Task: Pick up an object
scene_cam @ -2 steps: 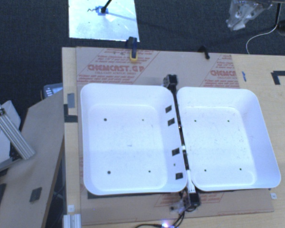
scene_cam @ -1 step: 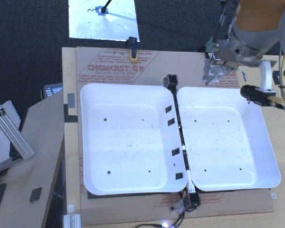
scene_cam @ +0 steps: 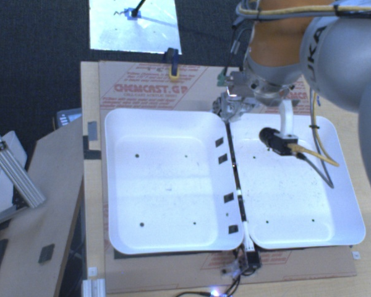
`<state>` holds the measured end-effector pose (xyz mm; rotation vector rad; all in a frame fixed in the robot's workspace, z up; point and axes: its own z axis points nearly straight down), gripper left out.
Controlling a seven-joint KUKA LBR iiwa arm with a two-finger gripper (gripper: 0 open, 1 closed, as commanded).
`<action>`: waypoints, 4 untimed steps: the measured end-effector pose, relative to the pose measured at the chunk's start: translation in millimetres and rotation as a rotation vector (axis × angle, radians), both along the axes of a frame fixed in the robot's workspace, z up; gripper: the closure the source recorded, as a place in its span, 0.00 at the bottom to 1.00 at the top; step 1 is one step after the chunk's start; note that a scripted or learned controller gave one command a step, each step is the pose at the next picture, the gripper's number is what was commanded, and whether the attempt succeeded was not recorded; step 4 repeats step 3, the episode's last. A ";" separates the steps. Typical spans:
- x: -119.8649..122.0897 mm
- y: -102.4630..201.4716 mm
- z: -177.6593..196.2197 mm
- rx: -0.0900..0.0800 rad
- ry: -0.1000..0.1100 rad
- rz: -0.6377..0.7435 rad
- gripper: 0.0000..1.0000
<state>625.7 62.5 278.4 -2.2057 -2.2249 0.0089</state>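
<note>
My gripper [scene_cam: 234, 109] hangs low over the far end of the seam between the two bins, just at their back rims. The grey arm with its orange band reaches in from the upper right above it. The left bin [scene_cam: 111, 166] and the right bin [scene_cam: 343, 184] are shallow and white, and their floors show a few small dark dots. I see nothing between or under the gripper that I can make out as a held object.
Several black clips [scene_cam: 229, 198] run along the seam between the bins. A cardboard sheet with red print [scene_cam: 148, 85] lies under them, with a blue and yellow clamp [scene_cam: 172, 64] at its far edge. A shiny plate [scene_cam: 135, 17] sits behind, and an aluminium rail [scene_cam: 12, 169] stands at the left.
</note>
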 end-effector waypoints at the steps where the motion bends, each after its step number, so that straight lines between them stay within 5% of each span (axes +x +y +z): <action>1: 33.3 40.3 103.1 -0.001 -0.019 -0.002 1.00; 2: 28.5 55.4 261.8 0.000 -0.022 -0.004 1.00; 3: 43.7 11.0 178.2 -0.004 -0.001 -0.010 1.00; 4: 43.7 11.0 178.2 -0.004 -0.001 -0.010 1.00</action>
